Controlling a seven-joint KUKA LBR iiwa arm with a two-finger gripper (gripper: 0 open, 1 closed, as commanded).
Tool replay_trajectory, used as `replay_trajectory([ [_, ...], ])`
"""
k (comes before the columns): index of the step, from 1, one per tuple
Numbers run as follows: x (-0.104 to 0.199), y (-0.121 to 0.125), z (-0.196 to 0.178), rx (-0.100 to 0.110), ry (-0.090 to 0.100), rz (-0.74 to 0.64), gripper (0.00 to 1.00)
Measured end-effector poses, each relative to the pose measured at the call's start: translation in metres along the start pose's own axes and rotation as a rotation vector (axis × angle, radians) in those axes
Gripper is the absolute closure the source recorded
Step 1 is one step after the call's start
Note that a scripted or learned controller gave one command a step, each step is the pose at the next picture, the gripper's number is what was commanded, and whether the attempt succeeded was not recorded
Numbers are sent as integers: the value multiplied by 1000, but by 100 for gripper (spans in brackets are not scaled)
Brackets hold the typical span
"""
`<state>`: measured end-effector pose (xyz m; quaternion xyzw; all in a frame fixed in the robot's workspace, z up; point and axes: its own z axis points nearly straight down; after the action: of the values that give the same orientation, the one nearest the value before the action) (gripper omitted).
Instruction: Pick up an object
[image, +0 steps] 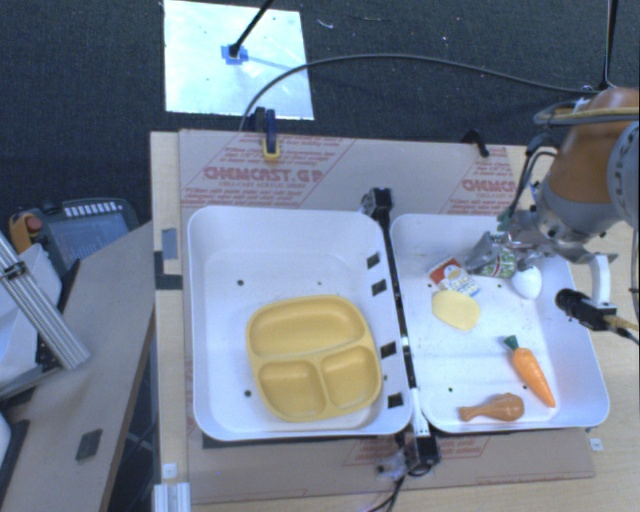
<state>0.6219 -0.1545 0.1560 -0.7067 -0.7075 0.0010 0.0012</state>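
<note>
My gripper (494, 256) hangs low over the far part of the right bin (590, 385), reaching in from the right. A small green and white object (505, 265) lies right at its tip; whether it is gripped is unclear. A white egg (527, 283) sits just right of it. To its left lies a red and white packet (449, 273), with a pale yellow slab (456, 310) just in front. An orange carrot (531, 371) and a brown drumstick (492, 408) rest near the bin's front edge.
The left bin (215, 300) holds a yellow divided plate (313, 355). A black divider (393, 310) runs between the two bins. A black cable fitting (585, 307) sticks out below the arm at the right bin's right rim.
</note>
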Motion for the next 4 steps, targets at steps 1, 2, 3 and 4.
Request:
replay_trajectory([
  [1, 3, -9, 49, -1, 0, 0, 0],
  [2, 2, -7, 35, -8, -2, 0, 100],
  [3, -4, -7, -28, -11, -3, 1, 100],
  [4, -3, -15, -83, -10, -2, -2, 100],
])
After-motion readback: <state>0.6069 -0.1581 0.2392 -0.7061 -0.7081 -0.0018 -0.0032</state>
